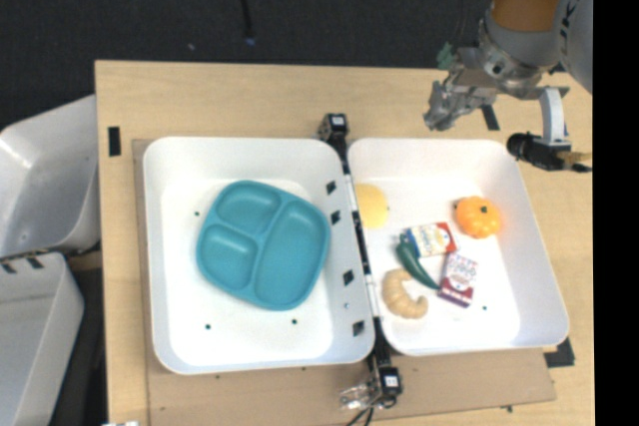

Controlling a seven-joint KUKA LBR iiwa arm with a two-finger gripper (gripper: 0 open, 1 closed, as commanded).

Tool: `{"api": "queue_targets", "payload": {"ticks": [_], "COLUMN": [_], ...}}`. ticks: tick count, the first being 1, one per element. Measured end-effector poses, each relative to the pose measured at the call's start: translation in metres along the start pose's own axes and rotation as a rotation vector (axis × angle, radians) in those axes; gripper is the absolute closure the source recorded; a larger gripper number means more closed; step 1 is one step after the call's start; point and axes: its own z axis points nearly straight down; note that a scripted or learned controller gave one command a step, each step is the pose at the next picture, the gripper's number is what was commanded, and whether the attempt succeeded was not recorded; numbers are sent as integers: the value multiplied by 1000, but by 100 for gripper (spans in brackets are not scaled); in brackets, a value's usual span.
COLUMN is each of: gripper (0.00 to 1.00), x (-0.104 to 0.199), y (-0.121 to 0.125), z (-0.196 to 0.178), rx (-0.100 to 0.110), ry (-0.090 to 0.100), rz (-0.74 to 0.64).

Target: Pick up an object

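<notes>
The right bin (pixel 499 165) holds several small things: a yellow lemon-like fruit (pixel 371 206) by its left wall, an orange fruit (pixel 477 217), a small white carton (pixel 432 239), a green pepper-like piece (pixel 411 264), a red and white packet (pixel 459 277) and a pale croissant (pixel 403 295). My gripper (pixel 446 110) hangs above the bench just beyond the right bin's far rim, away from all of them, with nothing between its fingers.
The left bin (pixel 170 185) holds a blue divided plate (pixel 264 243). A raised divider with black clips (pixel 347 214) separates the two bins. A white shape (pixel 45 175) stands off the bench at the left.
</notes>
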Motion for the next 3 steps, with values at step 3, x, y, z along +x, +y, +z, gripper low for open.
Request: {"api": "queue_targets", "payload": {"ticks": [3], "gripper": [100], "x": [139], "y": [-72], "z": [29], "rx": [7], "ry": [3], "rz": [0]}}
